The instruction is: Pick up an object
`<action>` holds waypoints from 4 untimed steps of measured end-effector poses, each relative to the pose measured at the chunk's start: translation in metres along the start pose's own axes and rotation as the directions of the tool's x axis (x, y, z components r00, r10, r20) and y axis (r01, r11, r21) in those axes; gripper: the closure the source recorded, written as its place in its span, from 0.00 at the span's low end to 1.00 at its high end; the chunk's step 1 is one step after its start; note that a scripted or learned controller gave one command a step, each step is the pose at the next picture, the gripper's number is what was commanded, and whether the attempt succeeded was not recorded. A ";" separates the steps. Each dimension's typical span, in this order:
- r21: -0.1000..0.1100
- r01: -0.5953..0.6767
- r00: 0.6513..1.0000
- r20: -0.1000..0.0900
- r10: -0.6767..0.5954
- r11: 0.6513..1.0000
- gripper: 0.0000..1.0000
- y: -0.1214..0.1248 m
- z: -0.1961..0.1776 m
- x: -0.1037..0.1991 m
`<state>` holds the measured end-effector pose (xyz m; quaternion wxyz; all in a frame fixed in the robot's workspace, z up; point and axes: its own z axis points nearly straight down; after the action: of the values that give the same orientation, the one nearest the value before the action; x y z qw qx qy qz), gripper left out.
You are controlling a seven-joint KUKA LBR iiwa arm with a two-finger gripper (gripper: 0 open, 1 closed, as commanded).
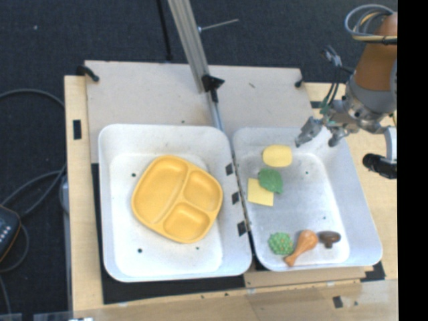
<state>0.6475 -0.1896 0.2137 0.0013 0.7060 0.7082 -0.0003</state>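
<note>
Gripper [322, 133] spread open, empty, poised above right bin's [354, 199] far rim — approach stage, by the look of it. Nearest: yellow lemon [277, 156], just beside green leaf [271, 180] and cheese slice [260, 193]. Next: descend, close squarely. Open floor rightward — rim close behind.

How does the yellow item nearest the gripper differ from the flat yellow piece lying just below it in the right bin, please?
The rounded yellow item is a plump oval, while the flat yellow square is thin with straight edges. The rounded one lies apart near the bin's far end; the square sits against the green leaf piece. Both are pale yellow and lie in the right bin.
</note>
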 end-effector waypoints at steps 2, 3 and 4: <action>0.006 0.001 1.000 -0.002 -0.001 1.000 0.00 -0.002 0.058 0.008; 0.005 -0.001 1.000 -0.001 0.001 1.000 0.00 -0.004 0.110 0.007; -0.003 0.001 1.000 0.002 -0.001 1.000 1.00 -0.001 0.095 0.006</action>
<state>0.6464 -0.1840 0.1190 0.0030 0.7057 0.7085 0.0001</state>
